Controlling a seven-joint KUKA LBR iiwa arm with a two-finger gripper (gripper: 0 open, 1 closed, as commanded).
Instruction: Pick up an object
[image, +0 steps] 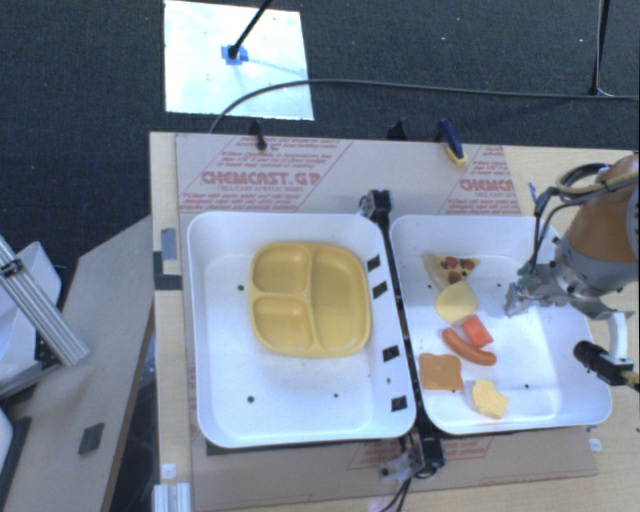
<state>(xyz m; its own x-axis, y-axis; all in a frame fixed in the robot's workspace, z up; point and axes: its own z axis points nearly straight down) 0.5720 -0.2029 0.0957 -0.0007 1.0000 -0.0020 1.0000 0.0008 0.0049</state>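
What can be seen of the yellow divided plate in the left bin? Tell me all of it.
The yellow divided plate looks like moulded plastic, a rounded square with a raised rim and three compartments: one long section along its right side and two smaller ones stacked on the left. It lies flat and upright on the floor of the left white bin, roughly centred, and holds nothing. Nothing touches it except the bin floor. The claw is over the other bin, well away.

"chemcast gp" on the protective sheet (262, 178)

Right bin — pizza slice (451, 267), yellow disc (457, 301), red block (478, 331), sausage (468, 347), toast (440, 372), yellow piece (489, 399) — all lying flat
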